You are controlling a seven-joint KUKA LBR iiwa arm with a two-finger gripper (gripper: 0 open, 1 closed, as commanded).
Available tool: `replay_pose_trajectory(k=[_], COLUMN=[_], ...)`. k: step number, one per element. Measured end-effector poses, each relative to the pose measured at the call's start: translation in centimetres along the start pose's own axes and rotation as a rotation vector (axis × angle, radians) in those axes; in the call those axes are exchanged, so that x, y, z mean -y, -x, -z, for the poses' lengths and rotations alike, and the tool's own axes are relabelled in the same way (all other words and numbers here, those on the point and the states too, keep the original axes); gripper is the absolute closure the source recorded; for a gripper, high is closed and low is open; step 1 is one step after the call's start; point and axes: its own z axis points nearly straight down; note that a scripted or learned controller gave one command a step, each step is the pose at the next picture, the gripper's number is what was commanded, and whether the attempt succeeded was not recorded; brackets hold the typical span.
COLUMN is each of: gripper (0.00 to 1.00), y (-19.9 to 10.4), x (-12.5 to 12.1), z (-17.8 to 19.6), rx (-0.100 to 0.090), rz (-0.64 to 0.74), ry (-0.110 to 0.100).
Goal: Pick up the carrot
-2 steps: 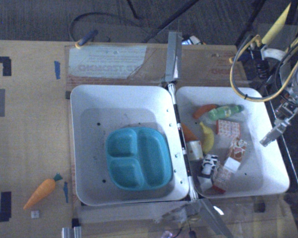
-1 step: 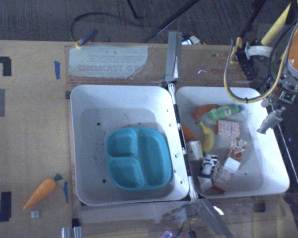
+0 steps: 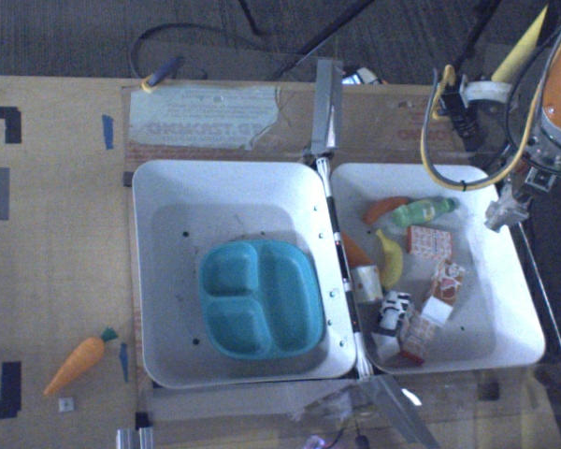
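The orange toy carrot with a green top (image 3: pixel 76 364) is seen lying on the brown table (image 3: pixel 56 251), left of the left white bin (image 3: pixel 159 195). The grey gripper (image 3: pixel 505 211) is held well apart from it, above the right white bin's (image 3: pixel 514 335) far edge; its state cannot be told.

Bench (image 3: pixel 56 251) bearing: left bin (image 3: pixel 159 195) | right bin (image 3: pixel 514 335), touching | carrot (image 3: pixel 75 363) lying near-left, outside bins

— Where is the arm (image 3: pixel 553 82)?

— At the right edge of the camera view, coming down from the upper corner, its orange band showing above the grey wrist.

— And the gripper (image 3: pixel 505 211)?

— It hangs below the wrist, pale and pointing down and slightly leftward, raised and touching nothing.

— Fingers parted or closed?

— Too blurred and small to tell.
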Motion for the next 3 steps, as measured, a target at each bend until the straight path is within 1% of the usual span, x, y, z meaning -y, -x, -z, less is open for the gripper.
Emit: replay_pose_trajectory(k=[1,2,3], gripper=[1.00,1.00,1.00], y=[0.1,-2.3,6.4], x=[0.5,7.3,14.1], z=[0.8,4.3,3.2], rx=[0.005,-0.002,-0.002], rz=[0.006,-0.313,-0.356], ry=[-0.005,0.006,0.009])
